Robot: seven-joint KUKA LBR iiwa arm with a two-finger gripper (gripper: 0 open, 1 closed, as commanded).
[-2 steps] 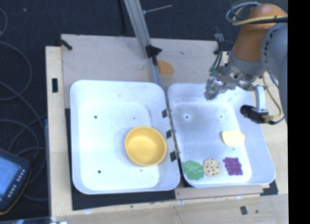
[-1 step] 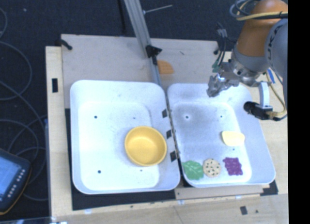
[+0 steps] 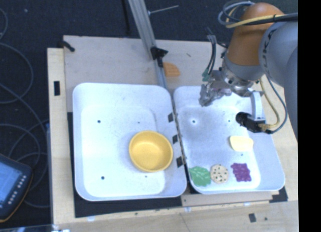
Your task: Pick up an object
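A: Where's the end effector (image 3: 207,97)?
B: Over the right bin's (image 3: 210,125) far corner; whether it grips anything, I can't tell.
A: Objects?
B: A green piece (image 3: 200,175), cookie (image 3: 218,174) and purple piece (image 3: 241,171) line that bin's near edge.

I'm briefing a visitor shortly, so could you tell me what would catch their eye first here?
Probably the yellow bowl sitting alone in the left bin. Next, the arm's gripper poised over the right bin's far corner, well away from the green piece, cookie and purple piece lined along its near edge.
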